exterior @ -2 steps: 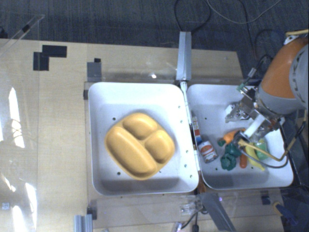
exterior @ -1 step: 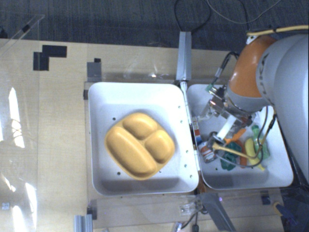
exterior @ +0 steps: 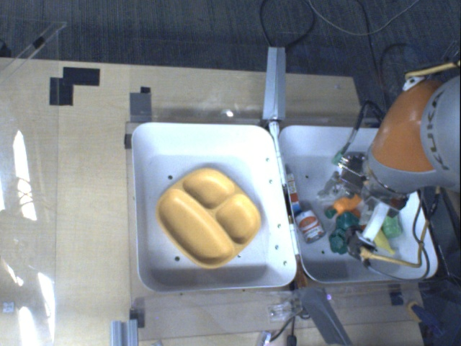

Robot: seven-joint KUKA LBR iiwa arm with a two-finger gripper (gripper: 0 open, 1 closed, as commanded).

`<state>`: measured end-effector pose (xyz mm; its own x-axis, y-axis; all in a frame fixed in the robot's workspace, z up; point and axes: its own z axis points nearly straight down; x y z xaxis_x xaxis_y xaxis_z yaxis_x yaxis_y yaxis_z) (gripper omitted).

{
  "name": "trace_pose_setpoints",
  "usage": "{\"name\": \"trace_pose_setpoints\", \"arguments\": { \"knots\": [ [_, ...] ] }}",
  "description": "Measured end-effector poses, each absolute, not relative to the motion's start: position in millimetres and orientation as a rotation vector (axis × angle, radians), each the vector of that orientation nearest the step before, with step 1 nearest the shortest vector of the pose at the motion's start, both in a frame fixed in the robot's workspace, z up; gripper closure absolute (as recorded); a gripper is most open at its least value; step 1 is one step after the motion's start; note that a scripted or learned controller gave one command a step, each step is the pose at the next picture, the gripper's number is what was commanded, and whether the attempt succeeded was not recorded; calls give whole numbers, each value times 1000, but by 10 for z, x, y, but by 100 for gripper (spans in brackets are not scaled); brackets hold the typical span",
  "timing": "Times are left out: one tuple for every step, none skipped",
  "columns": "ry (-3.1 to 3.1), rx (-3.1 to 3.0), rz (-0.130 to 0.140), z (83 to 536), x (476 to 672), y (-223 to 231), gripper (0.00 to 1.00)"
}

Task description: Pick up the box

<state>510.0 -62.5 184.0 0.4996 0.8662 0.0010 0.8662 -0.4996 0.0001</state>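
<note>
The narrow red-and-white cardboard box [exterior: 290, 192] lay lengthwise against the dividing wall, on the yellow-loaf side of the end effector [exterior: 347, 182]; its open-or-closed state was unreadable.

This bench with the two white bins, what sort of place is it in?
Most likely a robotics lab or test cell. A grey and orange robot arm reaches over the right bin of small jumbled items, a yellow three-lobed object lies in the left bin, and loose cables trail across the floor.
</note>
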Motion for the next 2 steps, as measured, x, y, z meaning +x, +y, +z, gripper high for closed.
{"name": "trace_pose_setpoints", "arguments": {
  "knots": [
    [-1656, -2671, -2, 1841, 5956, -562, 0],
    [-1631, -2684, 1, 967, 5831, -844, 0]
  ]
}}
